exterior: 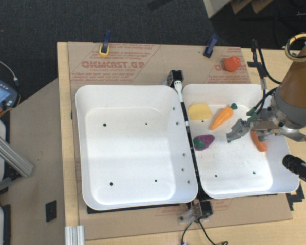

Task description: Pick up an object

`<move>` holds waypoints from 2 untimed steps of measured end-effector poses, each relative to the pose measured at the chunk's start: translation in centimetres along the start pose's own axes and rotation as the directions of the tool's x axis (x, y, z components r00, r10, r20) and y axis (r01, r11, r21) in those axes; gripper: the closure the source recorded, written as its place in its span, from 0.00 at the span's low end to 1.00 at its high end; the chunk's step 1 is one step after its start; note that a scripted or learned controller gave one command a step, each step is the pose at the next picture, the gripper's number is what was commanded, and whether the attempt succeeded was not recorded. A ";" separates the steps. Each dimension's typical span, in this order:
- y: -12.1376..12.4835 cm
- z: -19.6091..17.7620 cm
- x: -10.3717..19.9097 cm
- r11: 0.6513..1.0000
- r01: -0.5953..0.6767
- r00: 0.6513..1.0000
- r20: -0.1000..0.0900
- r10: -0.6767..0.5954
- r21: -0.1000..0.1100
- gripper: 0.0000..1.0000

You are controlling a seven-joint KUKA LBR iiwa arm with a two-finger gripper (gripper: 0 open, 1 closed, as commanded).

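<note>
The right bin (234, 182) holds a yellow rounded piece (199, 111), an orange carrot with a green top (222, 117) and a purple eggplant-like piece (204, 141). A second small orange piece (258, 141) lies near the bin's right wall. My gripper (244, 131) hangs low over the right bin. It is just right of the carrot and directly left of the small orange piece. The arm's wrist hides part of that piece.
The left bin (127, 188) stands beside the right one, with a black divider clip (174, 77) between them at the back. A red-orange toy (232, 64) lies on the cardboard behind the right bin. Blue clamps (106, 41) (211, 45) hold the cardboard's far edge.
</note>
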State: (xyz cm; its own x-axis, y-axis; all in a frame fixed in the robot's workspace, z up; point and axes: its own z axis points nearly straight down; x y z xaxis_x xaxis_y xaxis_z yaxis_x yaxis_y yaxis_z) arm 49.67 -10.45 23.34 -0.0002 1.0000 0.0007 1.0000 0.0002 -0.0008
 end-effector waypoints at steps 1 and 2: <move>-2.1 11.2 0.8 1.000 -0.001 1.000 -0.003 0.001 0.012 0.00; 4.2 12.4 0.8 1.000 0.002 1.000 0.003 -0.002 -0.006 0.00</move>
State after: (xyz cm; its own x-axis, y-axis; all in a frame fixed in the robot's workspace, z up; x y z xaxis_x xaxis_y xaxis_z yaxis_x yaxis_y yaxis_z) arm 53.88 -9.64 10.98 -0.0026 1.0000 -0.0019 1.0000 0.0026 0.0049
